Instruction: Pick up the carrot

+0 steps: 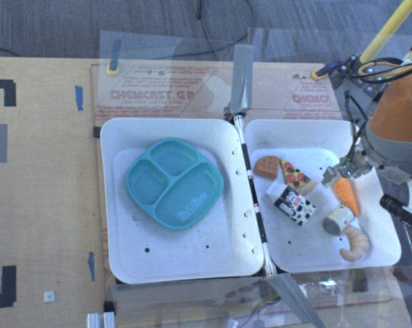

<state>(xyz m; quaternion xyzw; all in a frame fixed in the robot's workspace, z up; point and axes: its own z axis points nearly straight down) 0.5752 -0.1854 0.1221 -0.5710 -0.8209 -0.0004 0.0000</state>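
Carrot [347, 194] lies in the right bin [328, 255], near its right wall, above a croissant [354, 243]. Hand [344, 170] sits at the carrot's top end; can't tell its state.

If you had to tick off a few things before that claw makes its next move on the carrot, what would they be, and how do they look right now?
1. Carrot in plain sight in the right bin: ok.
2. Claw close over the carrot's upper end: ok.
3. Carrot seen between the fingers: cannot tell.
4. Small cylinder touches the carrot's lower tip and may get nudged: not ok.
5. Pizza slice apart from the carrot: ok.
6. Croissant apart from the carrot: ok.
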